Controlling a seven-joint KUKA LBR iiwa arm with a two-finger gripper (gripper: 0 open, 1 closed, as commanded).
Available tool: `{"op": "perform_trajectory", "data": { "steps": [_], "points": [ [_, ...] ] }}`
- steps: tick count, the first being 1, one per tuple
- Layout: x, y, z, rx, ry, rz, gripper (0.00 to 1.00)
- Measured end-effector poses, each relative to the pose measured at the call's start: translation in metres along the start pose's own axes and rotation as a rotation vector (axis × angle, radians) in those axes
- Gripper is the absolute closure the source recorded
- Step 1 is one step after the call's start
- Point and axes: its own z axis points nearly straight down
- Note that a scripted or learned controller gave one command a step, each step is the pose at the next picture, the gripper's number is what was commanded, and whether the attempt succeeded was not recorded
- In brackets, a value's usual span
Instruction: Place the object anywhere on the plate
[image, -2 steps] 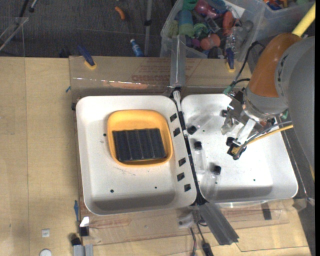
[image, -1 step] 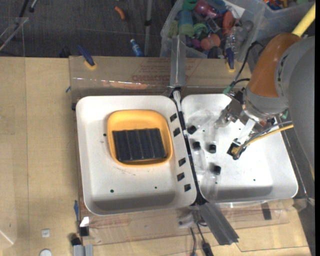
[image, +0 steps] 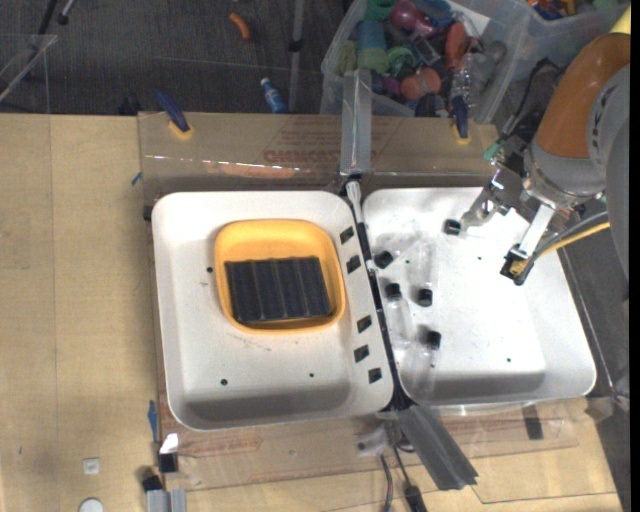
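In the camera view, the arm (image: 585, 110) comes in from the upper right, and its pincer (image: 468, 220) hangs over the far part of the right bin (image: 520, 340), near that bin's back wall. The metal parts of the pincer are small and overlap each other at this angle, so I cannot tell how far open it is or whether it has hold of anything.

The task's thing, a black ribbed slab (image: 278, 288), lies flat on the yellow plate (image: 228, 245) in the left bin (image: 185, 330). It covers most of the plate's middle and front, with its long side across the view; a band of yellow rim shows behind it and at both sides. The slab is well apart from the pincer, to the pincer's left in the view and in the other bin, with the divider (image: 375, 300) between the two bins lying between them.

A few small black pieces (image: 425, 296) are scattered on the floor of the right bin near the divider, below and left of the pincer in the view and clear of it. Both bins rest on the pale wooden bench (image: 70, 300).
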Motion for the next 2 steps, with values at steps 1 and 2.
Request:
{"op": "perform_trajectory", "data": {
  "steps": [1,2],
  "points": [
    [-0.045,0.046,0.004,-0.004,-0.001,-0.291,0.0],
    [-0.039,0.079,0.001,-0.006,-0.001,-0.653,0.0]
  ]
}}
